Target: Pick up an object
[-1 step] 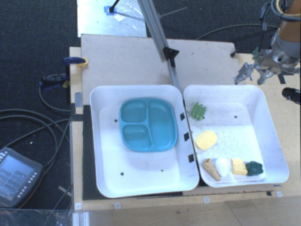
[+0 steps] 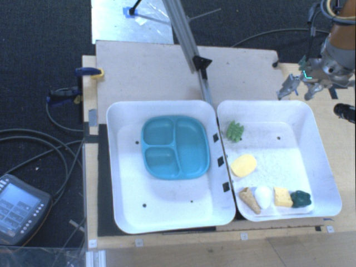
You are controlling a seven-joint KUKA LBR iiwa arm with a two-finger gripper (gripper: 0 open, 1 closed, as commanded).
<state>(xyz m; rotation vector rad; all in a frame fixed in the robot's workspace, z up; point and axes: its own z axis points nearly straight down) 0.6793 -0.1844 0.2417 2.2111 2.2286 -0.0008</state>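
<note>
Over in the right bin (image 2: 320, 143) is where your pickable stuff sits, and none of it is under the claw (image 2: 298, 88) right now. The claw hangs just past that bin's far right corner, above the desk (image 2: 156, 71), with its two fingers spread apart and nothing between them.

So the whole thing turns on direction: everything lies toward the near side and to the left of the claw. Closest is the little green bumpy piece (image 2: 235, 130), up by the divider between the bins. Next out is the yellow lump (image 2: 243, 165), its long axis running roughly left-right with a slight tilt. Farthest off, a row is packed along the near wall: a tan cone-ish piece (image 2: 250, 199), a white egg-shaped thing (image 2: 263, 196), a yellow block (image 2: 282, 197) and a dark green blob (image 2: 301, 198), all touching or nearly so.

If it were me, I'd go for the green piece or the yellow lump, since each sits alone with open floor around it. That near row looks like trouble, crowded together and hugging the wall.

The left bin (image 2: 119, 166) just has a blue divided plate (image 2: 175, 147), well apart from all this.
</note>
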